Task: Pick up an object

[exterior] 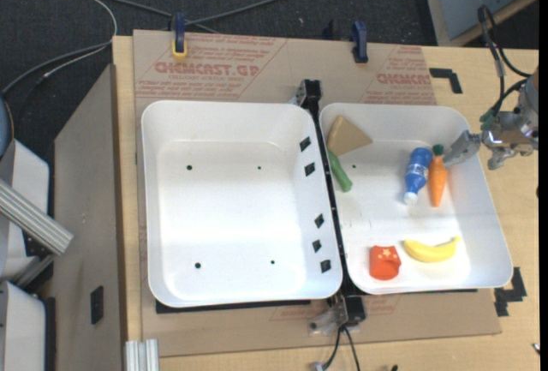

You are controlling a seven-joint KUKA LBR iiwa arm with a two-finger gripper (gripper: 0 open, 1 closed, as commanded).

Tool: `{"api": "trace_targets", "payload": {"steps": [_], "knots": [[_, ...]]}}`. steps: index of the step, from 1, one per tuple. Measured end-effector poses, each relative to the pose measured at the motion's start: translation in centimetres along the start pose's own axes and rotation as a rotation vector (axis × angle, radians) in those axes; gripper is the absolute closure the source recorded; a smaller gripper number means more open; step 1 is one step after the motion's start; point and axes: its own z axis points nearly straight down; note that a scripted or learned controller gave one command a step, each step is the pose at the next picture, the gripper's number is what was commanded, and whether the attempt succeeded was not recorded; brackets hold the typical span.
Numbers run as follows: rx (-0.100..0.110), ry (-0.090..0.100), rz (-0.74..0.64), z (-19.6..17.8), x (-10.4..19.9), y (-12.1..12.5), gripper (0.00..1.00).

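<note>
The right bin (pixel 479 215) holds several objects. A tan wedge block (pixel 347 136) and a green cylinder (pixel 340 171) lie near its left wall. At the bin's right side a blue bottle (pixel 417 174) lies next to an orange carrot (pixel 437 180). Near the front wall are a yellow banana (pixel 431 250) and a red pepper (pixel 384 262). My gripper (pixel 469 146) reaches in at the bin's right rim, just right of the carrot's green top and slightly above it. Nothing shows in its grasp.
The left bin (pixel 163 189) stands beside the right one, with a black divider strip (pixel 318 189) between them. Both rest on a cardboard sheet (pixel 257 56) held by a yellow clamp (pixel 179 35) and a blue clamp (pixel 360 42). Cables run across the dark floor behind.
</note>
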Motion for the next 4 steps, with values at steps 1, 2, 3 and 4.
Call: {"api": "trace_targets", "payload": {"steps": [1, 2, 3, 4], "knots": [[0.003, 0.005, -0.003, 13.3, 0.4, 2.0, 0.00], [-0.003, 0.001, -0.003, 11.6, 0.2, 2.1, 1.00], [0.006, 0.005, -0.004, 11.7, 6.9, -2.2, 1.00], [-0.016, 0.000, -0.010, 2.0, 13.5, 4.7, 1.00]]}}
